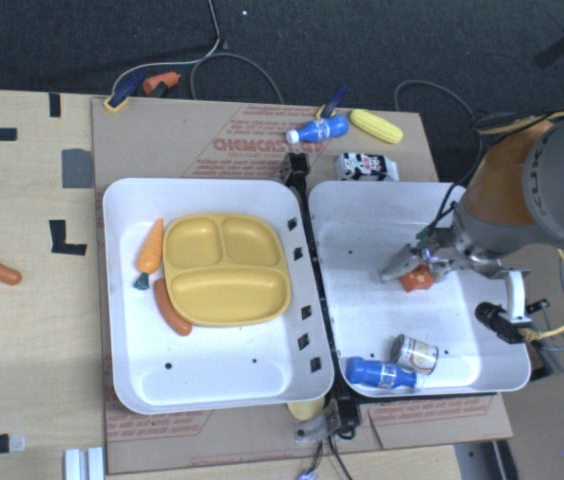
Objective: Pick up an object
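Nearest the camera, a blue bottle (380,373) and a can (415,353) are seen at six o'clock in the right bin (362,218). A red object (417,279) is found mid-bin, touching the gripper (414,265) at its six o'clock; a grasp cannot be confirmed.

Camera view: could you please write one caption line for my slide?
KUKA arm's gripper down in the right bin at a red-orange object; yellow divided plate in the left bin.
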Controlling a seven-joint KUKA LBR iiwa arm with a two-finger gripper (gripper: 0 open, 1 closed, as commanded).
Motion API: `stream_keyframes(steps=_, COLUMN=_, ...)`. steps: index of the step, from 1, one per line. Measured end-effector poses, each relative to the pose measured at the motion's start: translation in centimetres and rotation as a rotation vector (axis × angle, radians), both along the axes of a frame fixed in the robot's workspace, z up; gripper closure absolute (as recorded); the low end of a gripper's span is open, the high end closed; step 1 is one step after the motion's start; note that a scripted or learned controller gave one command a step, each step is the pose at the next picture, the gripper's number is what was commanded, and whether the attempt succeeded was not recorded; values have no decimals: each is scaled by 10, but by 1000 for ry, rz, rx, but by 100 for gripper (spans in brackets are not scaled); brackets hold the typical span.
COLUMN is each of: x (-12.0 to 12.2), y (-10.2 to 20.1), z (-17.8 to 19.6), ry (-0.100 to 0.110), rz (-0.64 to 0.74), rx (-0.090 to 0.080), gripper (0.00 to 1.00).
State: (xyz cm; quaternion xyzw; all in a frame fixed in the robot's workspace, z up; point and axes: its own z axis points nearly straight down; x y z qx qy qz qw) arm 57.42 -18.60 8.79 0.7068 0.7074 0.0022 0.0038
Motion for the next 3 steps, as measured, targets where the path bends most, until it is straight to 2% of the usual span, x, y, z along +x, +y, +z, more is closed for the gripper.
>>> stream_keyframes(steps=1, x=1, y=-1, z=10, ry=0, rz=0, rx=-4, gripper=100)
stream_keyframes(steps=2, x=50, y=64, z=-2, ry=4, rz=7, rx=0, gripper=100)
stream_keyframes(steps=3, x=24, y=143, z=101, ry=7, rz=6, rx=5, gripper=100)
